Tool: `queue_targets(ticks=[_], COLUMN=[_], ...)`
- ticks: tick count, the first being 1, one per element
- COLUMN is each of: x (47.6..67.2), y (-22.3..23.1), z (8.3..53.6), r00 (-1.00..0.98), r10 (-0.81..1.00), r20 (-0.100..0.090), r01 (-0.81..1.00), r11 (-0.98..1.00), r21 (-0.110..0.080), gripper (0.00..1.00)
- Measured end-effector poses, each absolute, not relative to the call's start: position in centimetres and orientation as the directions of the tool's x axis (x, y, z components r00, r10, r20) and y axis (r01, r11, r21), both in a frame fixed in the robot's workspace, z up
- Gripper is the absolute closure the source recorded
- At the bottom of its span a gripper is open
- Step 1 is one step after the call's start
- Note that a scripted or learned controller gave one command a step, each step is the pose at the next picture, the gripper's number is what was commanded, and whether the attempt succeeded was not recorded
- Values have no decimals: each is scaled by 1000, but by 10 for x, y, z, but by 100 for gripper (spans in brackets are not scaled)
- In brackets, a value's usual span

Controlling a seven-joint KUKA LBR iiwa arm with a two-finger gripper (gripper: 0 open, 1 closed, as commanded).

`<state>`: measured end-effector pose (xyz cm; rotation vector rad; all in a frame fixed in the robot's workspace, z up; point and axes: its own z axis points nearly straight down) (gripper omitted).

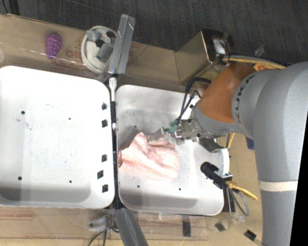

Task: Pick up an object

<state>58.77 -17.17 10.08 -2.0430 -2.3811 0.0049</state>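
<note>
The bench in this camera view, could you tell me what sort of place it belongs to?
Probably a robotics lab's grasping test station: two white bins side by side, a pink cloth in the right one, and the gripper reaching in.

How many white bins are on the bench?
2. The left bin sits beside the right bin, which holds a pink cloth under the gripper.

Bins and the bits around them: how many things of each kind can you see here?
White bins: 2, left bin and right bin
Pink cloths: 1, pink cloth in the right bin, under the gripper
Purple objects: 1, purple object on the bench above the left bin
Total: 4
</note>
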Motion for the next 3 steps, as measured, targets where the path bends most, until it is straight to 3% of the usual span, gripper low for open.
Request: queue_targets(ticks=[1,2,3], x=[562,562,562], y=[-154,-154,-154], z=[91,100,100], r00=[-274,-276,-276], r10=[962,961,961], r20=[3,3,3], r01=[962,961,961], r11=[274,276,276], r21=[-5,-7,-7], gripper=[0,100,0])
